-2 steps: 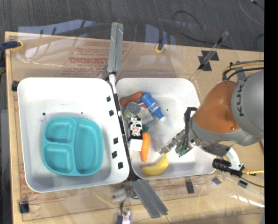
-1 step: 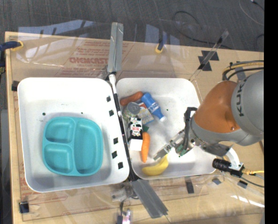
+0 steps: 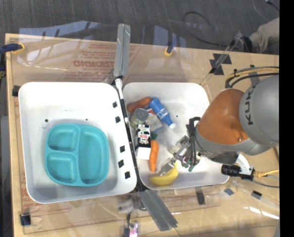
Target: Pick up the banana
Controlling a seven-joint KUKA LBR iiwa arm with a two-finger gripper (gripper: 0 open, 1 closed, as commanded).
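Note:
The yellow banana [image 3: 164, 177] lies curved along the front wall of the right bin [image 3: 202, 94]. My gripper [image 3: 179, 163] is low in that bin, just above the banana's right end. Its fingers [image 3: 168, 166] are spread open, and the banana's upturned tip sits at or just under them. The banana rests on the bin floor. The grey arm with its orange band [image 3: 221, 125] comes in from the right and covers the bin's right side.
An orange carrot [image 3: 153, 155] lies just left of the banana. Behind it are a black-and-white carton [image 3: 144, 134], a grey can [image 3: 140, 115], a blue bottle [image 3: 161, 111] and a red-orange piece [image 3: 139, 103]. A teal divided plate [image 3: 77, 153] sits in the left bin [image 3: 33, 98].

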